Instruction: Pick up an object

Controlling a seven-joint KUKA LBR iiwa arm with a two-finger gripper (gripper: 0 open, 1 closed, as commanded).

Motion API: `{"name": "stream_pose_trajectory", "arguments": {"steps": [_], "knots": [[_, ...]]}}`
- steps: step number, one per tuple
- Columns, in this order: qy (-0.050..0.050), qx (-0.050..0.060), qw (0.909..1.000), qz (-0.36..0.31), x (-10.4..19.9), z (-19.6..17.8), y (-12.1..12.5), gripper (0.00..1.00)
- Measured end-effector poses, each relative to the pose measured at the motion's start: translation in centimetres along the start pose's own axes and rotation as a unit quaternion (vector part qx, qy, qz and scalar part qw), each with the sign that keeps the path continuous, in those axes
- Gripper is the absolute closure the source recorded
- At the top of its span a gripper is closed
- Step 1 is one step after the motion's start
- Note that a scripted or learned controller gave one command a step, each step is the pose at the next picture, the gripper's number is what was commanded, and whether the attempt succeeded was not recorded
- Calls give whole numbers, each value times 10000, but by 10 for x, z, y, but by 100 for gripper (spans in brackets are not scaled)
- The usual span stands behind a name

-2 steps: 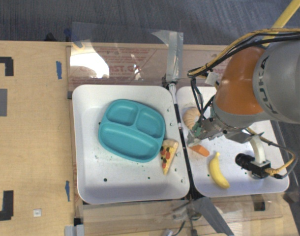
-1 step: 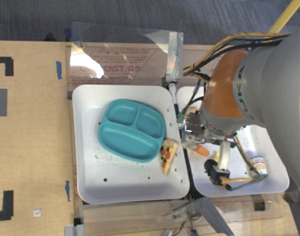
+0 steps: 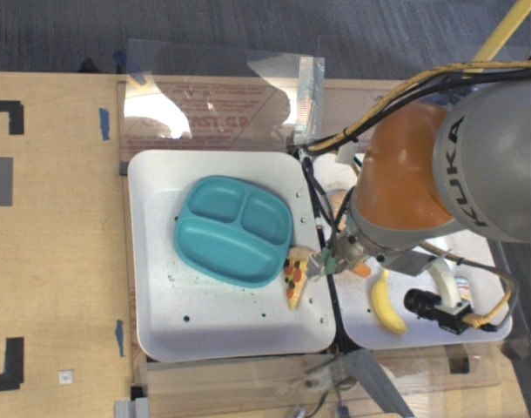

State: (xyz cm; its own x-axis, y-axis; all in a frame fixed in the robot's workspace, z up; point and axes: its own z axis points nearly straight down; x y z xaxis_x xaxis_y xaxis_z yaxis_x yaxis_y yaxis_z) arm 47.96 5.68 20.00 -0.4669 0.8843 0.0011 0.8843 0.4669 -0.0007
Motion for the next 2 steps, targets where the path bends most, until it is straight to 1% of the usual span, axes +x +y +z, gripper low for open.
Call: {"name": "stream_pose_trajectory", "arguments": {"steps": [1,2], "knots": [[-2,7,9611,2760,49,8,25,100],[-8,12,8727,4882,74,19,37,100]]}}
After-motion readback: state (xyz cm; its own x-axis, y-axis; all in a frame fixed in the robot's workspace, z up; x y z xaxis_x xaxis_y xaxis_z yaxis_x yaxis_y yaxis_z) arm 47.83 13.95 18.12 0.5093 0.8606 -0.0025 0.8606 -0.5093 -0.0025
